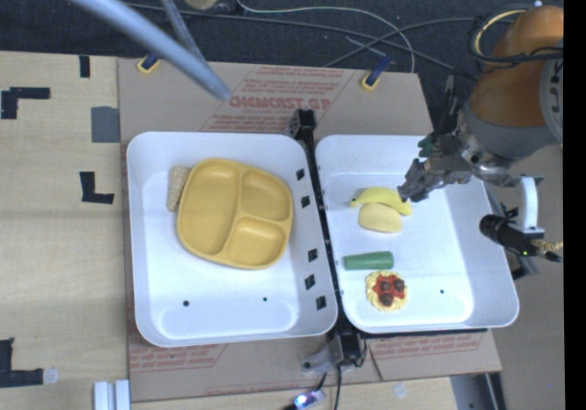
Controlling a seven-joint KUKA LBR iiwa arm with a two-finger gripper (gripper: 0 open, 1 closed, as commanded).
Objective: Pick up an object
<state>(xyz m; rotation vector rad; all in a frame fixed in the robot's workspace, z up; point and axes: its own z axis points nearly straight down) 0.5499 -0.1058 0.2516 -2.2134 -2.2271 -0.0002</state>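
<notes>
In the right bin [458, 253] lie a yellow banana [377, 199], a pale yellow apple slice-shaped piece [381, 219] just below it, a green cucumber-like stick [368, 261] and a small toy pizza [387, 290]. My gripper [409, 190] comes in from the right and hangs at the banana's right end, its dark fingers pointing down-left. How far apart the fingers stand is not visible at this angle, and nothing can be seen held between them.
The left bin [156, 216] holds a yellow divided plate [234, 212] with a tan sponge-like piece [176, 187] tucked at its left edge. A black divider [313, 216] runs between the bins. Cables and a grey pole cross the back.
</notes>
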